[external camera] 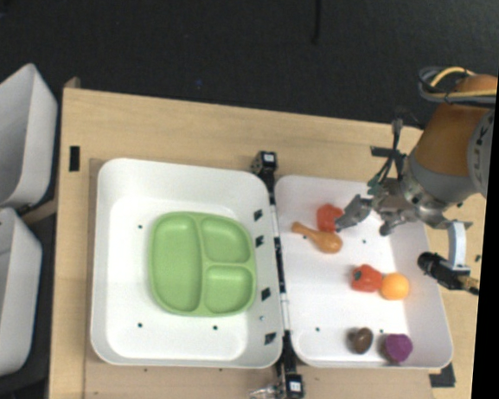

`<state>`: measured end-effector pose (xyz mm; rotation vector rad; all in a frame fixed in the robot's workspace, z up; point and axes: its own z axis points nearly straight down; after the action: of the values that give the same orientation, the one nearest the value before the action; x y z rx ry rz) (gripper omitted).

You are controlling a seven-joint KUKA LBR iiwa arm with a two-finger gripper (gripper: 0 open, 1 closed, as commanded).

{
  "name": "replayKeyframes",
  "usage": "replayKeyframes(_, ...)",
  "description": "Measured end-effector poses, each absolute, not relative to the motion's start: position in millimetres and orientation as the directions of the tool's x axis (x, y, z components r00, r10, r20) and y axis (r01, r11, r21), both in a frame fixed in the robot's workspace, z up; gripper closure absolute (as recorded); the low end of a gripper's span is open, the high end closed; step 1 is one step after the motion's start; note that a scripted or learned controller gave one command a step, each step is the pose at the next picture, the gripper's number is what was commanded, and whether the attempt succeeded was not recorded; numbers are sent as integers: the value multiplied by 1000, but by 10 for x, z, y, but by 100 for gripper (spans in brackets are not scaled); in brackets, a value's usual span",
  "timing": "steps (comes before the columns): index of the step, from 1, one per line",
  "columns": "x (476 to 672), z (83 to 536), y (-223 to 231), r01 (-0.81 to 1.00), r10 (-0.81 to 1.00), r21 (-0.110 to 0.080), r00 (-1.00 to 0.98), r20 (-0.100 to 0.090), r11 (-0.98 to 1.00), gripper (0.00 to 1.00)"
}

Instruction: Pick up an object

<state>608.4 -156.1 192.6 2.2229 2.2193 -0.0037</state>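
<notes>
The arm [445, 142] reaches in from the right and hangs over the far part of the right bin [425, 327]. Its gripper [372, 212] sits above the bin floor with two dark fingers spread apart, one toward the left and one toward the right; the jaws look open and nothing shows between them.

Just left of the gripper lies a red piece [329, 216], close by the left finger [352, 214]; whether they touch cannot be told. Touching or nearly touching it on the near side is a tan drumstick shape [317, 236], lying flat with its thin end pointing left.

Nearer, in the middle of the bin, a red pepper [364, 278] lies against an orange [395, 287] on its right. At the near edge a brown piece [360, 339] sits just beside a purple piece [396, 347].

The left bin [109, 312] holds a green divided plate [161, 265] with three compartments, lying flat near its middle.
</notes>
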Motion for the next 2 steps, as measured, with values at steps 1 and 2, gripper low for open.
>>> replayKeyframes(1,6074,1303,-1546,1000,1000,-2,4,-2,-4,0)
replayKeyframes(2,6079,1007,-1561,1000,1000,1,6,-3,-6,0)
